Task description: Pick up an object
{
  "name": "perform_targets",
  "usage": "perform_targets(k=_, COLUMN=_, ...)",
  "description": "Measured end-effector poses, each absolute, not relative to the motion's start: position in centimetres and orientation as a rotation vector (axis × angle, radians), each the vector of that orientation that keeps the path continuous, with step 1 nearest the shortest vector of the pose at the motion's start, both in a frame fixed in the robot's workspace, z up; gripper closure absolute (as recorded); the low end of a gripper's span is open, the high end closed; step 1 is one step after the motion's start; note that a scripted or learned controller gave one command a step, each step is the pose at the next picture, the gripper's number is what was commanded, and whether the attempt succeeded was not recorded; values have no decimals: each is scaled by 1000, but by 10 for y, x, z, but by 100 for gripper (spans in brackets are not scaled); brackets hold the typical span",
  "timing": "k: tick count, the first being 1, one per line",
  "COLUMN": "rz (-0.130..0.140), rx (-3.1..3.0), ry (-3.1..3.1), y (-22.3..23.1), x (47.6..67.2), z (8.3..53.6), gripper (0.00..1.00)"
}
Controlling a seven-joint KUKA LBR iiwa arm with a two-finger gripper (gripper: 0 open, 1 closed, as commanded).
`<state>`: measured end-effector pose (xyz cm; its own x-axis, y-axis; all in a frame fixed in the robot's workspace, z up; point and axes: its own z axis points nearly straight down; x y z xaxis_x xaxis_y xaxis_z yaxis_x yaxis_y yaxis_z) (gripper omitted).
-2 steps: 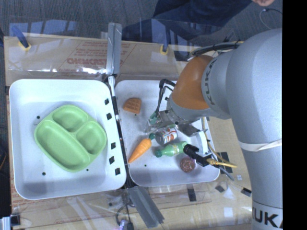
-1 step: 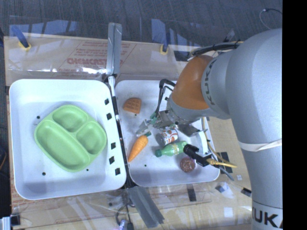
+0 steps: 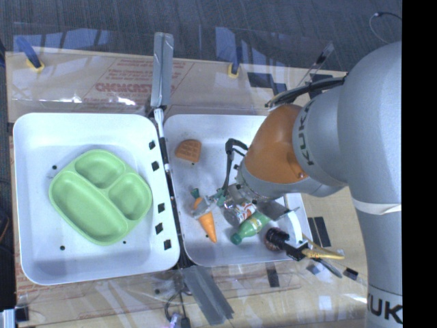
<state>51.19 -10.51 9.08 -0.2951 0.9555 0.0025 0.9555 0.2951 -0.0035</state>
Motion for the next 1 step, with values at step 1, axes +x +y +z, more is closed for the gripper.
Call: perform_targets(k=1, rz=3, rx=-1857, ry=-2530, y=-106, x=512, z=101, gripper=100)
